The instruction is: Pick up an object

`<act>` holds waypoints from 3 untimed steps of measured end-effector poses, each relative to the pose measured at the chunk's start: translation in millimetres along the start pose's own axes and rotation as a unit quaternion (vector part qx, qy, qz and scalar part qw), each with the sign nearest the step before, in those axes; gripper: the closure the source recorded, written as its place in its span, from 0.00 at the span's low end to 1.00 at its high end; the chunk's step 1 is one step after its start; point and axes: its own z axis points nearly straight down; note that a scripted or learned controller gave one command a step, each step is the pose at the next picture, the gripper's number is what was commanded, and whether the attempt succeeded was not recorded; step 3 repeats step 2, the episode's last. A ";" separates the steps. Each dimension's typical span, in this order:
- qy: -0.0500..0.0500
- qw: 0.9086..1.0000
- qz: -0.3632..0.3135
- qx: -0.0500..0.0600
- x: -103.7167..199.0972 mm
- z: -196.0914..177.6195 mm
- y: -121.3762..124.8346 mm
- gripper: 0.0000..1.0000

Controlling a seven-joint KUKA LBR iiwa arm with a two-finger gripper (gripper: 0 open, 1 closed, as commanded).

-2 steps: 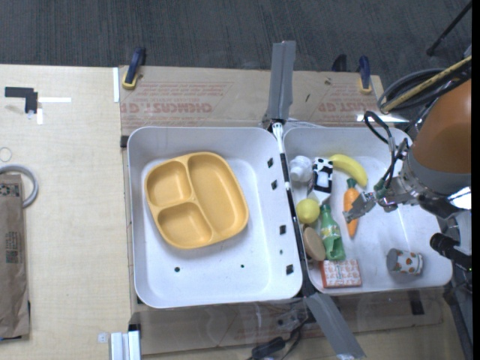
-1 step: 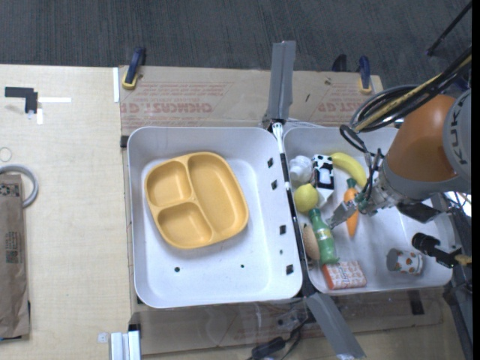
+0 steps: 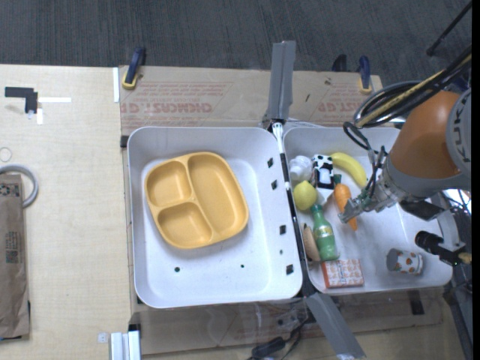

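Note:
The right bin (image 3: 375, 276) holds several small objects: a banana (image 3: 349, 166), a black and white toy cow (image 3: 323, 171), a yellow lemon (image 3: 304, 195), an orange carrot (image 3: 341, 196) and a green bottle (image 3: 324, 235). My gripper (image 3: 355, 211) hangs low over the middle of this bin, right against the carrot's lower right end. A bit of orange shows just under its tip. The arm's orange band (image 3: 427, 141) rises up to the right.
A yellow divided plate (image 3: 196, 199) lies in the left bin (image 3: 225, 291). A red and white box (image 3: 343, 274), a brown oval piece (image 3: 309, 241) and a small patterned cup (image 3: 405, 261) sit near the right bin's front. A white lump (image 3: 299, 169) lies by the divider.

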 end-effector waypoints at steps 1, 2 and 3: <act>0.000 0.993 -0.117 0.000 50.0 -101.3 25.3 1.00; 0.000 0.999 0.053 0.001 94.7 -159.3 47.2 1.00; 0.000 0.999 0.053 0.001 94.7 -159.3 47.2 1.00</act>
